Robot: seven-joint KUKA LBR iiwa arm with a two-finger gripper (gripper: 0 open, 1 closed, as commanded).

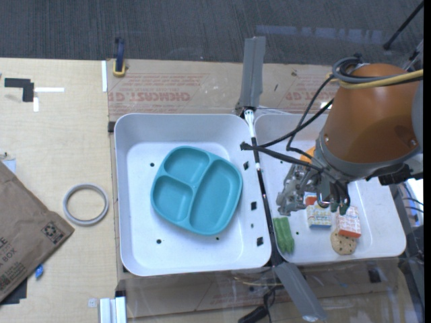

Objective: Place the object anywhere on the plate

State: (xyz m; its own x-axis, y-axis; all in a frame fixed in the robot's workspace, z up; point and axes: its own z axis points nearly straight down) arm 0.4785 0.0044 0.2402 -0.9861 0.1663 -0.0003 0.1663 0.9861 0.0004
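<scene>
In the right bin [384,244], the gripper [322,200] is poised low over a cluster of small items; whether its claw is apart or together cannot be told. A white carton [320,217], an orange-and-white carton [349,224], a round cookie [343,243] and a green piece [283,234] are seen beneath; the teal divided plate [196,190] is set in the left bin [135,200], well apart.

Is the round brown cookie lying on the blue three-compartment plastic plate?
No, the round brown cookie lies in the right white bin, while the blue three-compartment plastic plate sits in the left bin.
</scene>
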